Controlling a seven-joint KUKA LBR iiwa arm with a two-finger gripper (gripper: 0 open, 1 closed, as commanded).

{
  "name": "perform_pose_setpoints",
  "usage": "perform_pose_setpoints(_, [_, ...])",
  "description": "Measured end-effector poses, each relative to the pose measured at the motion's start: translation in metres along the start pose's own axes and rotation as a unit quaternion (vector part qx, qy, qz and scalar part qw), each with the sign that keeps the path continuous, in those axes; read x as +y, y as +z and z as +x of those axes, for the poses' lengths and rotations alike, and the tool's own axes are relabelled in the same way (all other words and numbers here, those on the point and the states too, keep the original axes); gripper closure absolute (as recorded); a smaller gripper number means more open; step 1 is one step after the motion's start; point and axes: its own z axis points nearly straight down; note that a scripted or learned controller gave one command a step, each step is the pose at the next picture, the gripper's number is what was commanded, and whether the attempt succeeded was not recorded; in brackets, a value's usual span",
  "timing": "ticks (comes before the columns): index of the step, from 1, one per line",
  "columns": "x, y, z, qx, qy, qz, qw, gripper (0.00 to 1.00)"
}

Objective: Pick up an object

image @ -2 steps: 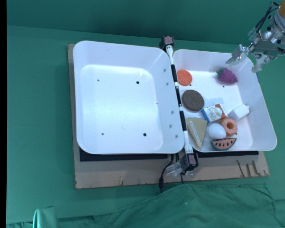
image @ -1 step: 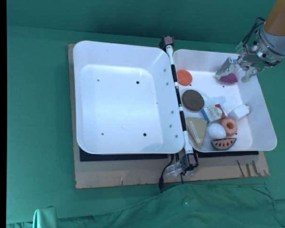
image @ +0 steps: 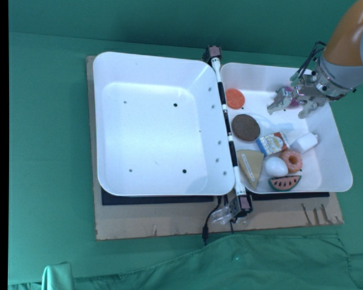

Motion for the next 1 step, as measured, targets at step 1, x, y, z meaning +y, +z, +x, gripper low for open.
perform_pose_setpoints(1, [0.002, 0.0462, -0.0019, -0.001, 0.0, -0.004, 1.0, 0.0])
